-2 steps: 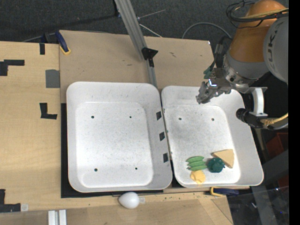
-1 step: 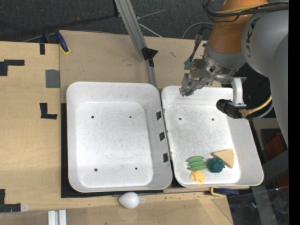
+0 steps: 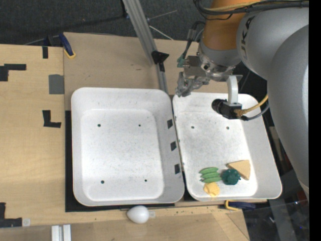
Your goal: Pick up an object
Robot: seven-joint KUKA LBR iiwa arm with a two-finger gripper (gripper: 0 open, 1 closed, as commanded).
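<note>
Tool [image 3: 183, 88] hovers at the right bin's [image 3: 251, 134] far-left corner, grip unreadable, needing travel toward the near-edge toys [image 3: 223, 176].

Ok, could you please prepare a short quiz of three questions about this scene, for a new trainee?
1. True or false: the small objects lie in the left bin.
2. Which object lies outside both bins? A) the tan wedge B) the white egg-shaped object C) the dark green lump
3. Fill in: the gripper hangs over the far ___ corner of the right bin.

Key: 1. False; the green pod, the yellow piece, the wedge and the lump cluster at the right bin's near edge. 2. B; it rests on the bench in front of the left bin. 3. Left.
</note>
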